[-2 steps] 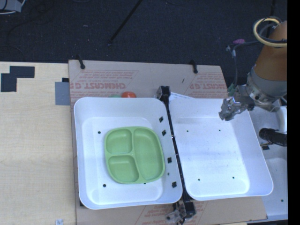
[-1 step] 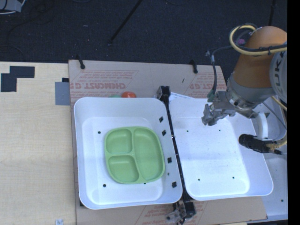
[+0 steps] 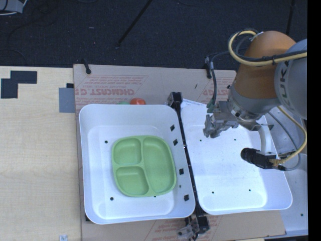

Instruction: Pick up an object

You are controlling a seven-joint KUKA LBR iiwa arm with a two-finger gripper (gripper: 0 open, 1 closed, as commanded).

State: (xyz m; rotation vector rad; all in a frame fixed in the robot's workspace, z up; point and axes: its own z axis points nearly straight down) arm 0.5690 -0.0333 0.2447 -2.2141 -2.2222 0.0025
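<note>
Looking down at gripper: I see the gripper (image 3: pixel 214 127) over the upper left part of the right bin (image 3: pixel 235 195), near the divider between the two bins.
Fingers: I cannot tell from my screen whether they are open or closed; they are dark and small against the white floor, and I see nothing between them.
Arm: the grey arm (image 3: pixel 293 79) with its orange band (image 3: pixel 261 67) reaches in from the right, above the right bin's upper edge; yellow and black cables loop around it.
Task object: the green divided plate (image 3: pixel 144 165) lies flat in the middle of the left bin (image 3: pixel 95 134), with three compartments facing up, well apart from the gripper.
Other item: a small red-orange object (image 3: pixel 137 102) sits just outside the left bin's far rim, partly hidden by it.
Bench: both bins rest on a cardboard sheet (image 3: pixel 125 87) on the light wooden bench (image 3: pixel 35 159).
</note>
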